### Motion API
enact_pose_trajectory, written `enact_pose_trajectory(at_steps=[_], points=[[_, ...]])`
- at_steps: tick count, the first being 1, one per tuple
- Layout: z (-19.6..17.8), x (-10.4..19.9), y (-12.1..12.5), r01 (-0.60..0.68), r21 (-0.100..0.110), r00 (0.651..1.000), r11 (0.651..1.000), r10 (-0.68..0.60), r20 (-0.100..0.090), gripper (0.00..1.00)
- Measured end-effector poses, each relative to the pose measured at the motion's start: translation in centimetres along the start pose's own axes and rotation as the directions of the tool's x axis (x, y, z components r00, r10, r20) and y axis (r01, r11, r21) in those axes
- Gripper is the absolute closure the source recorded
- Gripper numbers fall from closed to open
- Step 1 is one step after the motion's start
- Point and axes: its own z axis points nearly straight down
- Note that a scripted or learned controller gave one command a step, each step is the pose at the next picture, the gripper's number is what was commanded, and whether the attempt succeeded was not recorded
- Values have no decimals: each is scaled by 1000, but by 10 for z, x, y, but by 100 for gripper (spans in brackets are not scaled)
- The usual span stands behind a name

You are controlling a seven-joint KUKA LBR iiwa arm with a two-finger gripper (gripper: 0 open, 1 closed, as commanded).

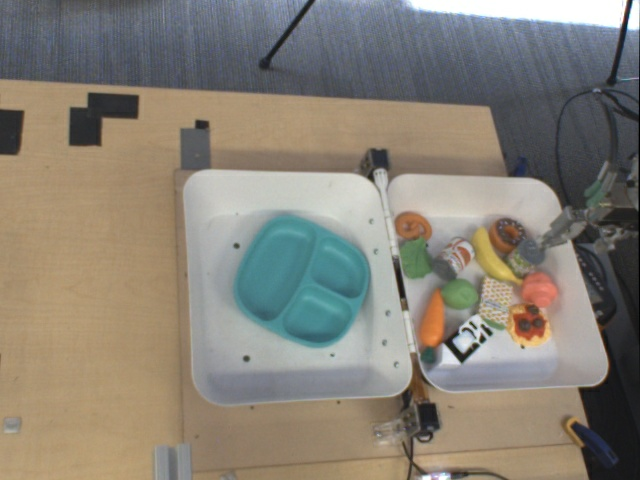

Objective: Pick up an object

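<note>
Arm low from right, gripper (pixel 530 252) over banana (pixel 491 255); finger state unclear

**No legible writing on the bench or in the bins**

We find no word, number or brand that we can read. The nearest thing to a sign is a black-and-white card (pixel 468 340) lying in the right bin (pixel 580 368), just beside the carrot (pixel 432 318); its bold blocky pattern forms no letter we can make out. A small can (pixel 456 256) in the same bin wears a red and white label, too small to read. Black rectangular marks (pixel 100 116) sit on the bench top (pixel 90 298) at far left, without any characters.
</note>
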Motion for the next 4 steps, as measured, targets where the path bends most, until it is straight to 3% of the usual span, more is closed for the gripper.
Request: enact_pose_trajectory(at_steps=[1, 2, 3, 4], points=[[112, 7, 48, 2, 5, 1000, 1000, -2, -3, 0], [184, -3, 97, 2, -2, 1000, 1000, -2, 0, 0], [184, -8, 71, 0, 0, 1000, 1000, 0, -4, 0], [183, 22, 21, -3, -4, 1000, 1000, 3, 0, 0]])
